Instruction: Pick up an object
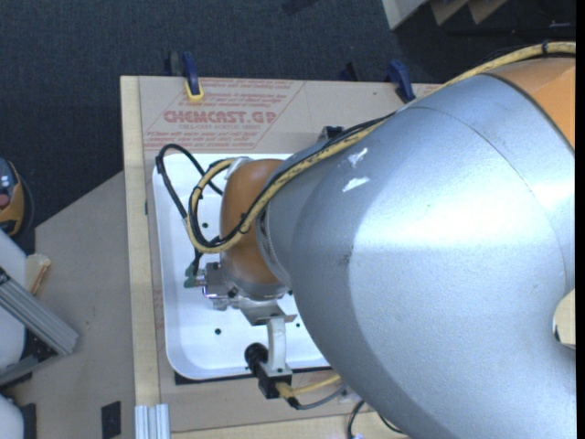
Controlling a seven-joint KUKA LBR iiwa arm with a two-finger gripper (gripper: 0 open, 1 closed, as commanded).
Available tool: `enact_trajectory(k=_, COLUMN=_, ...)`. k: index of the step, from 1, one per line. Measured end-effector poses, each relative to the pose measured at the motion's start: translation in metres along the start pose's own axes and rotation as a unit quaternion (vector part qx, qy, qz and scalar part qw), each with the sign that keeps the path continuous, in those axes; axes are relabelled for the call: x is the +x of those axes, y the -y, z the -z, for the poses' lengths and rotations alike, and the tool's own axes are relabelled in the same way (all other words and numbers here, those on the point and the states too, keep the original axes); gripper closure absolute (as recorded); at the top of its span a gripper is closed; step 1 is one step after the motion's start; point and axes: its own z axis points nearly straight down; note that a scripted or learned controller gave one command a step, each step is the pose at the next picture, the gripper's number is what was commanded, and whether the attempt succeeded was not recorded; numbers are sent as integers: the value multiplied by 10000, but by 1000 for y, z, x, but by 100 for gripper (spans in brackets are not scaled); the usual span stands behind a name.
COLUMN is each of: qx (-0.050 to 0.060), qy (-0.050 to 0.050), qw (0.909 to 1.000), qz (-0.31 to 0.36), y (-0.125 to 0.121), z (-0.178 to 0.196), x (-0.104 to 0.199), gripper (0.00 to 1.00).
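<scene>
Brown sheet (219, 117) at the bench's far edge reads "CHEMCAST GP" in red, with smaller red lines above and below too small to read. Two blue clamps (191, 69) (397, 76) sit at the sheet's far edge. The grey arm (439, 245) comes in from the right and covers most of the view. Its orange band (245, 218) sits over the white bin (183, 337) at view left. The gripper (228, 293) hangs under the wrist, over the middle of that bin, seen from above as a metal body. Cannot tell if it is open or closed, or if it holds or touches anything. The object is hidden under the arm: location, heading and long axis cannot be told.
</scene>
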Motion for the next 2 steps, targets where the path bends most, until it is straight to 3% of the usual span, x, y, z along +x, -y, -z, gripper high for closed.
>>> enact_trajectory(k=1, qx=-17, qy=-11, qw=10000, qz=-38, y=-2, z=66, x=-20, gripper=100)
enact_trajectory(k=2, qx=-77, qy=-40, qw=10000, qz=-12, y=-45, z=204, x=2, gripper=100)
